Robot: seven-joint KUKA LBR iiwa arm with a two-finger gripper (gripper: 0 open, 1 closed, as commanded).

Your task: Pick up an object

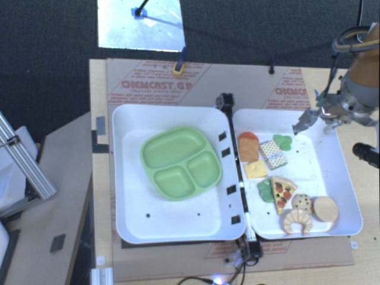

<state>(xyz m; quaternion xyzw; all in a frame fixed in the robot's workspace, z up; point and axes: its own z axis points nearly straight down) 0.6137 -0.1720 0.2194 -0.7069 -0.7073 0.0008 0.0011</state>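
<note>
the grey metal tool (300, 125) hangs over the far part of the right white bin (350, 209), holding nothing, near the small green toy leaf (283, 141), so no toy food is picked up yet and the grab is left.

In the right bin (347, 177), toy foods crowd the side toward the black divider (236, 159): an orange piece (248, 147), a checkered block (272, 154), a yellow slice (256, 169), a pizza wedge (283, 192), a cookie (301, 202), a croissant (297, 221) and a tan disc (325, 209). Away from the divider, past the green leaf (282, 141), bare white floor lies open. The claw (301, 123) hangs over that bin's far edge.
</note>
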